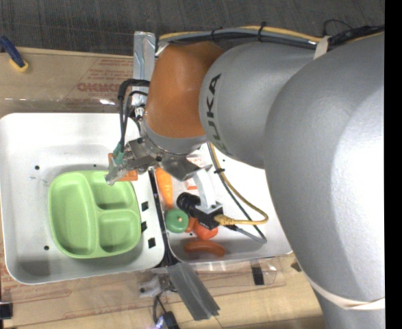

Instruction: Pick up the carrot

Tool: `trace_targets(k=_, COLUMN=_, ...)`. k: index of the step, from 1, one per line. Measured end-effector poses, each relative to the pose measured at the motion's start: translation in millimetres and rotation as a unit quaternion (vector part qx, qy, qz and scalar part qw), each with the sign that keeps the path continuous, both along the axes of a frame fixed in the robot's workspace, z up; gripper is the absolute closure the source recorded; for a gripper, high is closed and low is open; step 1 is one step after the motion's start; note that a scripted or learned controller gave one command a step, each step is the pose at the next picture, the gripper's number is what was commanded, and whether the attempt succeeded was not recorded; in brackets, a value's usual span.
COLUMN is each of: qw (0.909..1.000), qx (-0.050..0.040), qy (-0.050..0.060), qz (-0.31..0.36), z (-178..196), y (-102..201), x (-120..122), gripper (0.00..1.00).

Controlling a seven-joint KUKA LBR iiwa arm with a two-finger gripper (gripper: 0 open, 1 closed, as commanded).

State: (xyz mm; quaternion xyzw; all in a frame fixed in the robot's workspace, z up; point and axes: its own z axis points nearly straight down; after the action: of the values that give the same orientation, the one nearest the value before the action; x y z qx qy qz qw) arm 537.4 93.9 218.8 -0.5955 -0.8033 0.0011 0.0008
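Matt green plastic tray (91,214) (smooth), glossy white bin (22,142)

Arm (310,122): large rounded grey casings, smooth finish, with black "KUKA" lettering (211,108) on one link. Glossy orange band (177,91) above the wrist. Yellow and black cables (245,214) run along the casing and loop below the wrist

Bench (64,81) with two white bins (16,142)
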Motion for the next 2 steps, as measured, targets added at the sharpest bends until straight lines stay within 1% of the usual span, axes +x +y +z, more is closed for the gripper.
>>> trace_targets(k=1, qw=0.9664, qx=0.0007, qy=0.002, qz=0.257, z=-28, y=-54, x=21, gripper=1.0)
trace_targets(k=2, qw=0.9961, qx=0.0002, qy=-0.001, qz=0.088, z=-13, y=-37, x=43, gripper=1.0)
